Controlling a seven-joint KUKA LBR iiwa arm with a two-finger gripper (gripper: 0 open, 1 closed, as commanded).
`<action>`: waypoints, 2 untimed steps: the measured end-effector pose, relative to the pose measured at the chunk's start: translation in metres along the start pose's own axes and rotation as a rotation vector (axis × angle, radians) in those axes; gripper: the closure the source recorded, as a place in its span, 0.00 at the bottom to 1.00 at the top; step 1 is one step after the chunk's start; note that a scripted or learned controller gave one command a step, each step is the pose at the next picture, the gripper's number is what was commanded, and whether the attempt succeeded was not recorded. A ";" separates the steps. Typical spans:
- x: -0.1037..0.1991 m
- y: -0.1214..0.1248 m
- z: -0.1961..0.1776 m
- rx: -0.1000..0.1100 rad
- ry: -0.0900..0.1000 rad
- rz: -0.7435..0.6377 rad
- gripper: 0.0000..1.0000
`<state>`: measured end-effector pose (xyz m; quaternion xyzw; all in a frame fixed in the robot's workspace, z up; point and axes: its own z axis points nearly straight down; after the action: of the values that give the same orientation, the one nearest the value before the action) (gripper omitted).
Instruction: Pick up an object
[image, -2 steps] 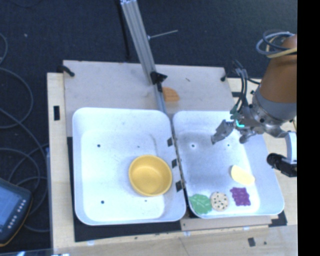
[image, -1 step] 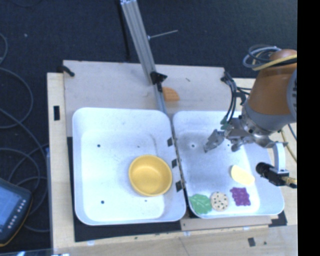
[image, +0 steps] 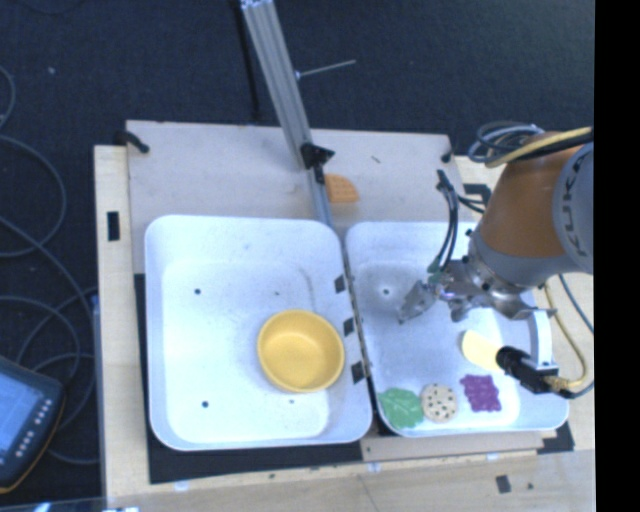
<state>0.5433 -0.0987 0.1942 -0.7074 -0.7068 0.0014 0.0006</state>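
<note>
Right bin, small toy-food pieces along the near edge; gripper (image: 432, 300) spread, nothing between its fingers.

I judge the pale yellow piece (image: 480, 349) the likeliest pick: light, smooth, rounded, probably slippery plastic, so I'd pinch across its narrow middle. It lies just beside the gripper, toward the right bin (image: 385, 262)'s right wall. Near it sit a purple piece (image: 482, 392), a speckled cookie (image: 438, 402) and a green piece (image: 400, 405). A yellow bowl (image: 300, 350) rests in the left bin (image: 190, 260).

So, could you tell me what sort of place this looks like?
Probably a robotics lab test bench: two white bins on a wooden board, loose cables on dark flooring, and a mounted arm over toy items such as the yellow bowl.
</note>
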 end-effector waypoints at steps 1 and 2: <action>-0.008 -0.006 0.059 0.003 0.000 0.001 0.00; -0.008 -0.003 0.045 -0.007 0.001 0.006 1.00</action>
<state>0.5397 -0.1068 0.1496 -0.7093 -0.7049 -0.0015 -0.0017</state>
